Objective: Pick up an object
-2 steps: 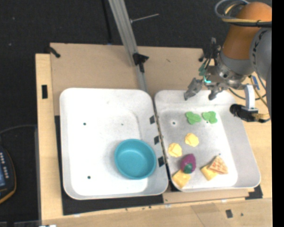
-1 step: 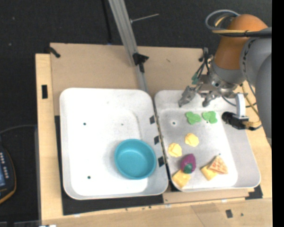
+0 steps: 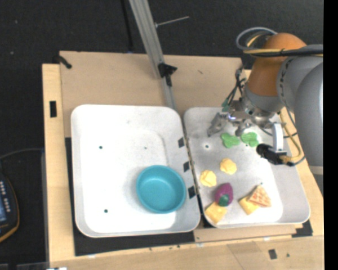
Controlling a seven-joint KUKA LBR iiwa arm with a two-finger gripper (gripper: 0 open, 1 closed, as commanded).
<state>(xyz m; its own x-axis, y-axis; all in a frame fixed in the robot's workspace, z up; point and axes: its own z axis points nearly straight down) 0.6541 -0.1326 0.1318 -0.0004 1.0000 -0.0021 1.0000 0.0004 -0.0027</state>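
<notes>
Camera view: arm reaches in from right, wrist down over far end of the right bin (image 3: 287, 207). Gripper (image 3: 236, 129) sits just above the green pieces (image 3: 239, 139); can't tell its state or any hold. Green pieces: two small flat bright-green bits, side by side on bin floor, far end.

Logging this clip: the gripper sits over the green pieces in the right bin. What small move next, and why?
Probably a short straight descent onto the nearer green piece. The gripper is at the far end of the right bin, right by it, and I see nothing held. Whether it is open I cannot tell, so that needs checking first.
</notes>
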